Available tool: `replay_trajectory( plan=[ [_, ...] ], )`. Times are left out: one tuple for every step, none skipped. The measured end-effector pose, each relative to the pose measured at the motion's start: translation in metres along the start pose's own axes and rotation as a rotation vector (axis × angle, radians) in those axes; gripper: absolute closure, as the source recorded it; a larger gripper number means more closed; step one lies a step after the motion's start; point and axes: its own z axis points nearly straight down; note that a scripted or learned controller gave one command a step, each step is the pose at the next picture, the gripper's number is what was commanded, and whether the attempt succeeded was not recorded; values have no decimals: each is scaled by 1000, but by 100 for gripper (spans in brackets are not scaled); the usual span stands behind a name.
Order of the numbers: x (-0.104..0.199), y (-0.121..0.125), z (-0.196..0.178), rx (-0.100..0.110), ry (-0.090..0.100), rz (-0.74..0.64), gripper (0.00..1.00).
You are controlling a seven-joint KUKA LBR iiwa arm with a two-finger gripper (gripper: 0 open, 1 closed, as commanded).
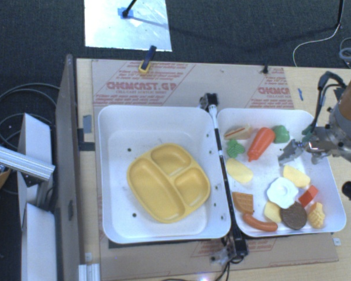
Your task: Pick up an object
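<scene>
The right bin (326, 183) holds several toy foods: an orange carrot (260, 143), a hot dog bun (238, 133), green broccoli (235, 148), a green piece (281, 134), a yellow lemon-like piece (239, 171), a fried egg (282, 192), a brown patty (293, 216), a sausage (259, 222) and corn (317, 215). My gripper (291, 152) reaches in from the right, low over the right bin's upper middle, just right of the carrot. Nothing shows between its fingers.
The left bin (114, 157) holds a yellow divided plate (168, 182). A black-and-white bar (217, 139) runs between the bins. A yellow-and-blue tool (146, 61) lies on the board behind them. Cables (322, 37) hang at the upper right.
</scene>
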Motion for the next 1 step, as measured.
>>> replay_trajectory(
  plan=[
    [36,45,104,7,3,-5,0]
  ],
)
